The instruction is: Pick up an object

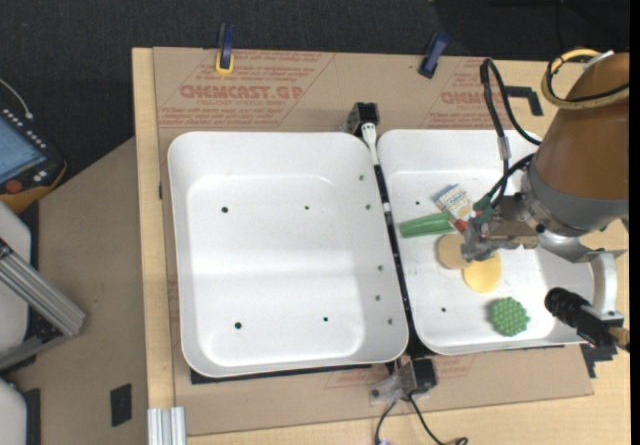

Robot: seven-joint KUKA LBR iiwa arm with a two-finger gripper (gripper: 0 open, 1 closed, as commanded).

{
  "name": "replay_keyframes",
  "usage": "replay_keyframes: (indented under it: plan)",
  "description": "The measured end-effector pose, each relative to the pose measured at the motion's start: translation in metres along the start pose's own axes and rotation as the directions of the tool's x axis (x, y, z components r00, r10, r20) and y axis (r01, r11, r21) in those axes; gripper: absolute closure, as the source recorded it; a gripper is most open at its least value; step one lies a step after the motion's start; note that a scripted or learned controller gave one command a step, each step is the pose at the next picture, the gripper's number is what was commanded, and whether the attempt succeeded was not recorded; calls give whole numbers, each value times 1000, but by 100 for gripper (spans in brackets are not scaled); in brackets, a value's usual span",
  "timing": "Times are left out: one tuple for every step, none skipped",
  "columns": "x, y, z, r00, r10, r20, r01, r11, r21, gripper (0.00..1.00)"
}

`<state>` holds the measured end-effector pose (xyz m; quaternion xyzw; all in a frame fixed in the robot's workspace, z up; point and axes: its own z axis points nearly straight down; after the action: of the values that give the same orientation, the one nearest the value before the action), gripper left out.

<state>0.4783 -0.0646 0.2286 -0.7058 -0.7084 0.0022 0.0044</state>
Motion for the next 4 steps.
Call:
replay_keyframes:
  plan:
    - [80,1,-94,1000,-4,2,4,1000,-18,100]
    - [129,57,-171,1000,-1,3,1,1000,-21,100]
    - [72,21,-117,1000,9,4,-9,1000,-3,100]
    - [96,0,-158,1000,1,2,-1,1000,-16,100]
